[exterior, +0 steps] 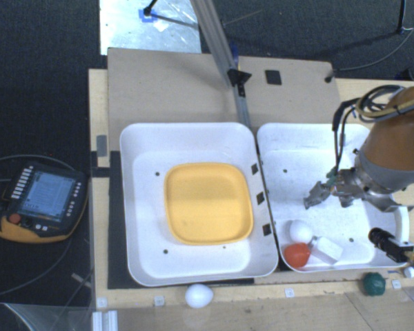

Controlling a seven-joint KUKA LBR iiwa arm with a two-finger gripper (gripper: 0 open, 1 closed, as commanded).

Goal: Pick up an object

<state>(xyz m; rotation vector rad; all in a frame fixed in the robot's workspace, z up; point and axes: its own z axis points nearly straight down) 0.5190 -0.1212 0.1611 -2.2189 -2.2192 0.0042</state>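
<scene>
Approach step, by the look of it: gripper (316, 197) hanging over the right bin (283, 150), above bare white floor near the bin's middle, holding nothing. State of the grasp impossible to tell at this size and slant (dark metal against shadow, no clear gap to read). Orange band of the arm (393, 140) sitting up and to the right of it.

Candidates for picking, all in the right bin's near corner: a white ball (299, 231), a red ball (297, 254) just below it and apparently touching, and a white block (326, 249) lying tilted just beside both. Gripper near this cluster but not over it, offset toward the bin's far side.

Next move, as a judgement: shift toward the near corner, then descend on one item. Crowding likely a nuisance there, with the bin wall close and the three pieces packed together; the white ball on top of the cluster probably the easiest target.

Count: two bins; one yellow plate (209, 203) in the left bin (134, 185); two balls and one block in the right bin; one white egg-shaped object (199, 295) and one dark green ball (374, 283) out on the surface (310, 305), beyond the bins' near edges; one handheld control pendant (40, 200) off to the left.
</scene>
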